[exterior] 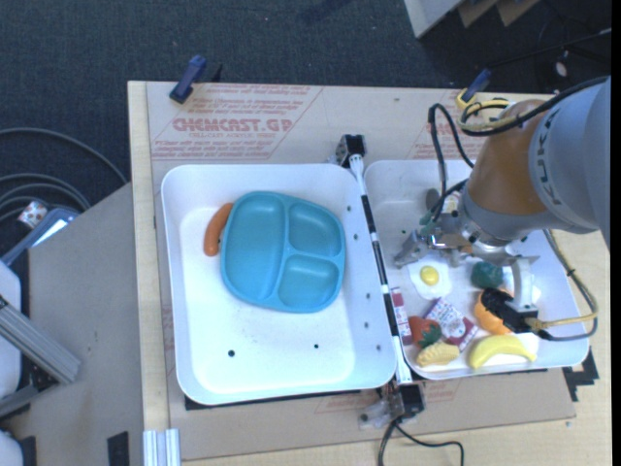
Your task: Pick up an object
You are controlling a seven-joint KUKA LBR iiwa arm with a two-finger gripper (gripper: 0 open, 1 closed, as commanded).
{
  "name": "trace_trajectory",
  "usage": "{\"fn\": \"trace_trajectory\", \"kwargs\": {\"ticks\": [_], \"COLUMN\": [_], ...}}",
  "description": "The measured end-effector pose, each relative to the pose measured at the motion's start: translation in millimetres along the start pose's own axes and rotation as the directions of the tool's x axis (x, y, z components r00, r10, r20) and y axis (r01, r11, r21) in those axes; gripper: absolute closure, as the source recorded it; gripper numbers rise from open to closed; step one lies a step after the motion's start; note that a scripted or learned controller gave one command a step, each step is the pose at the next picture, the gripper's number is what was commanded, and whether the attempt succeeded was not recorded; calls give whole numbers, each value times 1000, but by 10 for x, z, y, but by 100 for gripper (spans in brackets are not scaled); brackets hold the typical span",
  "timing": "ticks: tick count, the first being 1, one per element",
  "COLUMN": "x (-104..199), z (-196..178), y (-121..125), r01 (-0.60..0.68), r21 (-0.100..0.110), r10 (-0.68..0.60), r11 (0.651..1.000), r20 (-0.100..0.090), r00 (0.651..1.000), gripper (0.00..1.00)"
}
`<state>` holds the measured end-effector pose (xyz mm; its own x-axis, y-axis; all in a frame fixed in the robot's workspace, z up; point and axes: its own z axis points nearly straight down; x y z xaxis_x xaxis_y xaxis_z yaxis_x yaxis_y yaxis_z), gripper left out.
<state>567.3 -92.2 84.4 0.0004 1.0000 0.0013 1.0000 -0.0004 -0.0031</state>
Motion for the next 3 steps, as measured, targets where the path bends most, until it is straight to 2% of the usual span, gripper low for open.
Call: {"fn": "trace_trajectory", "kwargs": {"ticks": [1,2,3], "x": [-4,-6,-8], "z": [-3,0,2], "y": [283,-37,734], "r01": [0,0,-1], "r21": [-3,0,3], "r10": [0,0,1], "r11": [1000,1000,1000], "r20": [1,0,0], "r00": [1000,1000,1000], "gripper": [0,0,0]}}
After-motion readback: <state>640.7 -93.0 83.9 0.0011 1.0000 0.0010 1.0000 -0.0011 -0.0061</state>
